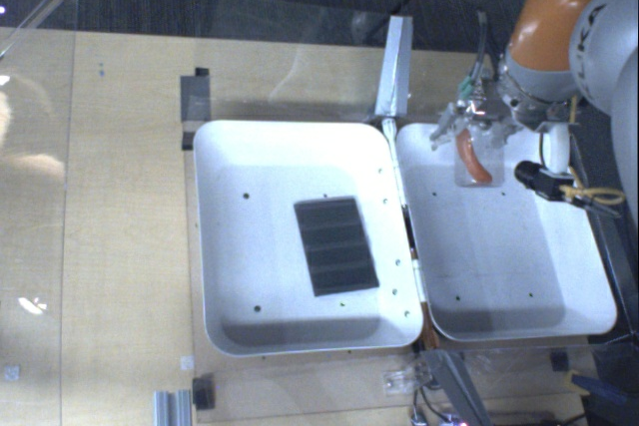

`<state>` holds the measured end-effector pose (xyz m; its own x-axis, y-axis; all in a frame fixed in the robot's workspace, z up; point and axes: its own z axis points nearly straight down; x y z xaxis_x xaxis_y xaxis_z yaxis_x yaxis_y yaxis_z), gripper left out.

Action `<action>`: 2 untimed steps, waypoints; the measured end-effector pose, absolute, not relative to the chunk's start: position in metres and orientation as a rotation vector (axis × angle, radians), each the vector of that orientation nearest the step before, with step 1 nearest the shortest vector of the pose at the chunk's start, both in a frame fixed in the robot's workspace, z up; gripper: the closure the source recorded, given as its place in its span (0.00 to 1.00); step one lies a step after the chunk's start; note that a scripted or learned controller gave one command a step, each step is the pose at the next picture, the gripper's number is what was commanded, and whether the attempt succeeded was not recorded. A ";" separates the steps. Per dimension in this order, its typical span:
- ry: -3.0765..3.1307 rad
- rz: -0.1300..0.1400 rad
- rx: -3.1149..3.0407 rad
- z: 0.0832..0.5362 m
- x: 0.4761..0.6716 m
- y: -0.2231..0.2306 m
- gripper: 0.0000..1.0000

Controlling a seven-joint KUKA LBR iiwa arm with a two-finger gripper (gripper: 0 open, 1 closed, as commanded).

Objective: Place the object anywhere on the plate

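While the arm hangs over the right bin, this is how things lie, largest first.
Tabletop: pale wooden tabletop (110, 244), carrying both bins.
Left bin: shallow white plastic bin (240, 165) holding the dark ribbed rectangular plate (336, 245).
Right bin: matching white bin (559, 304).
Gripper: two-finger metal gripper (469, 130) above the right bin's far corner; fingers open or closed, cannot tell.
Object: small orange-red sausage-shaped object (474, 160) just below the gripper (held or resting is unclear).
Risk: a weak grip could drop it crossing the raised rims (397, 205) between bins.

One fixed camera looks down slantwise on both bins (300, 334).
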<state>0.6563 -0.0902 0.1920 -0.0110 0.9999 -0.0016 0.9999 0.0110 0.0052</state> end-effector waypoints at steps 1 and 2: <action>2.640 0.006 1.691 0.243 0.670 -0.050 1.00; 2.970 0.007 0.997 0.318 0.608 0.000 1.00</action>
